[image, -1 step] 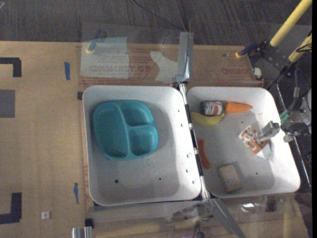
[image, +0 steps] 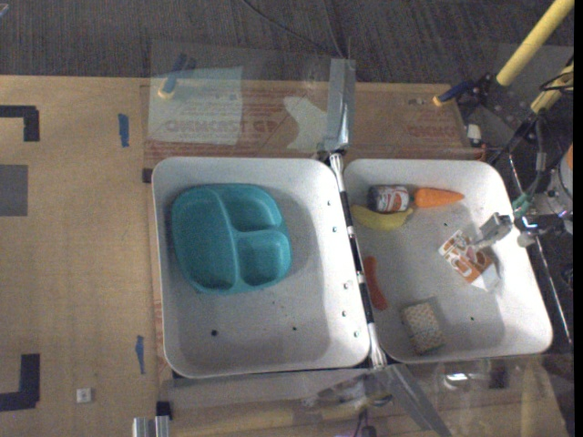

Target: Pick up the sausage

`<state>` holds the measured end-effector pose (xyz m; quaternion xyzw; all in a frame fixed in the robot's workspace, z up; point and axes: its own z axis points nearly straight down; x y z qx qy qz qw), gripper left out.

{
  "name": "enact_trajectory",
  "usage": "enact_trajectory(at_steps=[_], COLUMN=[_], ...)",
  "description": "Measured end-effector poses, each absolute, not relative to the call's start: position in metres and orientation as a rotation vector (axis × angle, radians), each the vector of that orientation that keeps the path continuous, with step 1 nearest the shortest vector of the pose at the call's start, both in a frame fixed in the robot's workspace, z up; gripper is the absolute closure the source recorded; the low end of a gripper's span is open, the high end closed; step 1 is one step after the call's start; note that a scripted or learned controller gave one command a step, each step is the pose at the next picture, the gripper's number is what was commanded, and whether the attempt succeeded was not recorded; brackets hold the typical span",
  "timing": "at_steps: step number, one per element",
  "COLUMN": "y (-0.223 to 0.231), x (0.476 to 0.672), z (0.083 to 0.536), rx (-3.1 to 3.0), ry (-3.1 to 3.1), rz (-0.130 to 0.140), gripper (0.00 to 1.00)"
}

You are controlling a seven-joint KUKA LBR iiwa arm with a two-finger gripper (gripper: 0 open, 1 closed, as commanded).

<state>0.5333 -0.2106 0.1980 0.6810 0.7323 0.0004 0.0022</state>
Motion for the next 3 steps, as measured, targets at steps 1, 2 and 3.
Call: enact_trajectory(at_steps=[1, 2, 3], y=[-0.161, -0.121, -0.116], x=[0.529, 0.496, 0.547], z=[0.112, 0.107, 0.106], rx=[2.183, 2.337, 2.309], ry=[2.214, 2.000, 2.067], rz=[0.019, 0.048, 0.025], gripper=[0.00, 0.00, 0.00])
